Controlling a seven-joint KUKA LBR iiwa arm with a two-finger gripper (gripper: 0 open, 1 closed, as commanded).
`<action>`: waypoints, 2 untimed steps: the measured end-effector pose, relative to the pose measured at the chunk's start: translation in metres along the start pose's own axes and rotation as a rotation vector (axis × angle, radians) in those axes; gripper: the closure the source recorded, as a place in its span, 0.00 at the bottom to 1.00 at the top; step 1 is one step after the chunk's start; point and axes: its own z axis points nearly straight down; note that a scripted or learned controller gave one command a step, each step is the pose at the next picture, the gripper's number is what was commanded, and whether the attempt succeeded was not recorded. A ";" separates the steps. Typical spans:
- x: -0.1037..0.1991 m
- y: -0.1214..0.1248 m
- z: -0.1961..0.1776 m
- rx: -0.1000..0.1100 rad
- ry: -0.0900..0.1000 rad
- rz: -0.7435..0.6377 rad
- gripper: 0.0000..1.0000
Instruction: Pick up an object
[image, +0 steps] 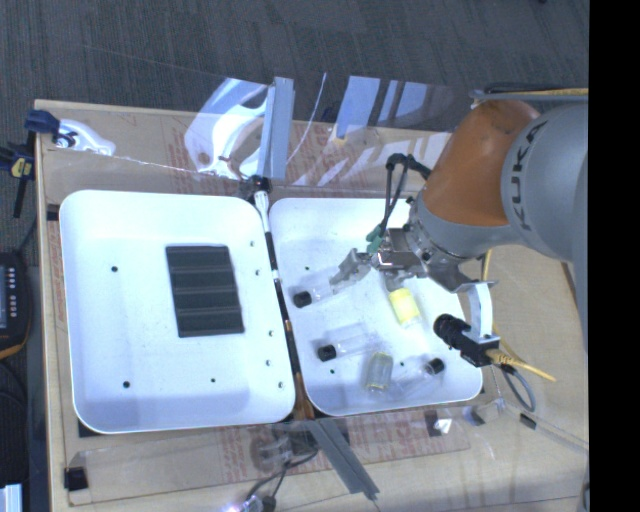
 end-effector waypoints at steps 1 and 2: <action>-0.076 -0.036 0.111 -0.003 0.000 0.076 0.00; -0.073 0.073 0.105 -0.004 -0.001 -0.018 0.00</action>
